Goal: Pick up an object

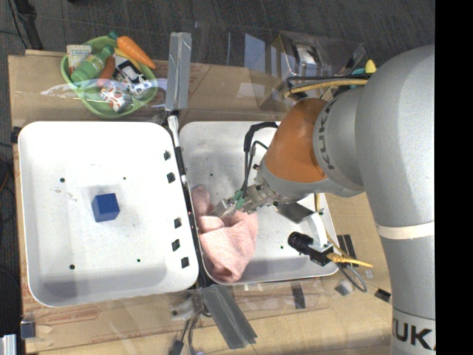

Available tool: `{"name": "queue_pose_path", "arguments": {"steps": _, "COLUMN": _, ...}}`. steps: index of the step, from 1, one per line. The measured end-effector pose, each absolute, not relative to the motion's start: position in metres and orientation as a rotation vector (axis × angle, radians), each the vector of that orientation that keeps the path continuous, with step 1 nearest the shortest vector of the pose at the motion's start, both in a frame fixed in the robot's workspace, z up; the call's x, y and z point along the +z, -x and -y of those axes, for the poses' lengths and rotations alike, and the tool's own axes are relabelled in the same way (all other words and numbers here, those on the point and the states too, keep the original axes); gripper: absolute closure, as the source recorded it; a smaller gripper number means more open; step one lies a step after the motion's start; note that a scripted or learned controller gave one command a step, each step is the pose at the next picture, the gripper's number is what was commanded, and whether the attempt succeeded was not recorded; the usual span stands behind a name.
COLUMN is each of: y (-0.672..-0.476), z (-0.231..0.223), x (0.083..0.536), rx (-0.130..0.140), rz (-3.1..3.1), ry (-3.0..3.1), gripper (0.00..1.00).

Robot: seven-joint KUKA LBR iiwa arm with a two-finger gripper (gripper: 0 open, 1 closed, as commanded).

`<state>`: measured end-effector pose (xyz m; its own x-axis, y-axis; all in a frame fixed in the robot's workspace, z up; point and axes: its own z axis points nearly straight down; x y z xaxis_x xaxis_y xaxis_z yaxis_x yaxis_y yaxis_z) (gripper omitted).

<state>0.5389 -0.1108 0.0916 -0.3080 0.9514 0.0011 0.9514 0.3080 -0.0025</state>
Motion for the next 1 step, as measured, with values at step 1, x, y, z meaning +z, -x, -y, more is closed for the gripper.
{"name": "queue_pose_path", "arguments": {"steps": 1, "y": -0.5395, "z": 0.1104, "x": 0.1012, "rx": 0.003, "rz": 2.543, "ry": 1.840, "gripper": 1.00}}
